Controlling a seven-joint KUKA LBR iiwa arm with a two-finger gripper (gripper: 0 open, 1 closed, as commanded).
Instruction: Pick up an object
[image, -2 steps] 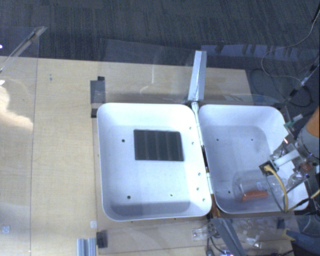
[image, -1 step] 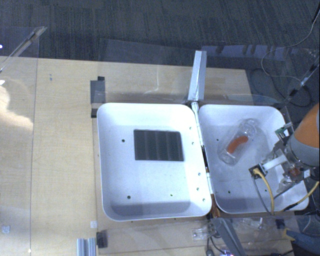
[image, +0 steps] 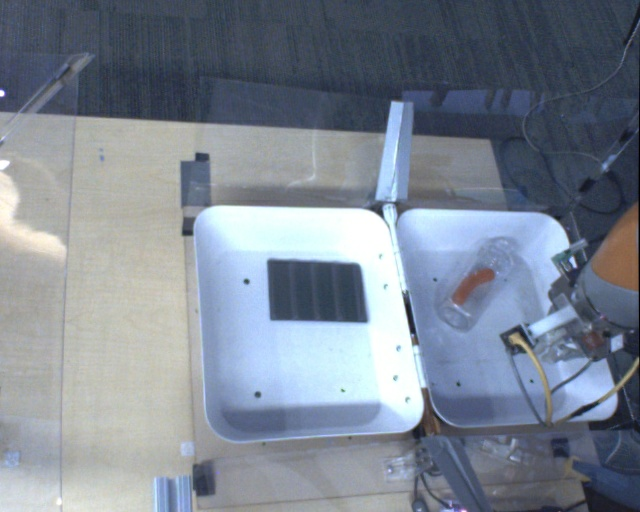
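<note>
A clear plastic bottle (image: 478, 283) with an orange piece inside lies tilted in the middle of the right bin (image: 462, 385). A dark grey ribbed rectangular pad (image: 316, 291) lies flat in the left bin (image: 300, 385). My gripper (image: 556, 345) hangs low over the right side of the right bin, a short way right of and below the bottle and apart from it. Nothing shows in its grasp. The grey arm with its orange band (image: 615, 262) comes in from the right edge.
A yellow cable (image: 541, 378) loops down from the gripper over the right bin's front corner. A metal post (image: 394, 160) stands behind the gap between the bins. Black clamps (image: 196, 185) sit at the left bin's corners, and loose cables lie at the front right.
</note>
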